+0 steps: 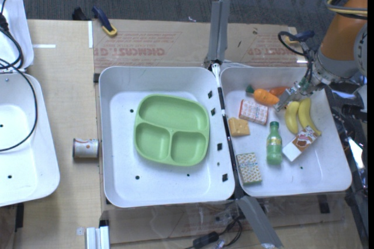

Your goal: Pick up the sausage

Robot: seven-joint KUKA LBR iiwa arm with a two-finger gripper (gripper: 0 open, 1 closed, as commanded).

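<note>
A short reddish-orange sausage (279, 90) lies near the far wall of the right bin (333, 183), just right of an orange carrot (266, 96) with a green top. My gripper (290, 96) reaches in from the right and is low over the sausage's right end, between it and the bananas (298, 115). Its tip is small and dark against the clutter. Nothing is visibly lifted.
The right bin also has a pink cracker packet (253, 111), a cheese wedge (238, 127), a green bottle (274, 142), a patterned box (249, 168) and a white-red carton (301, 141). In the left bin (114, 183) lies a green divided plate (172, 129). A small can (86, 148) sits on the bench.
</note>
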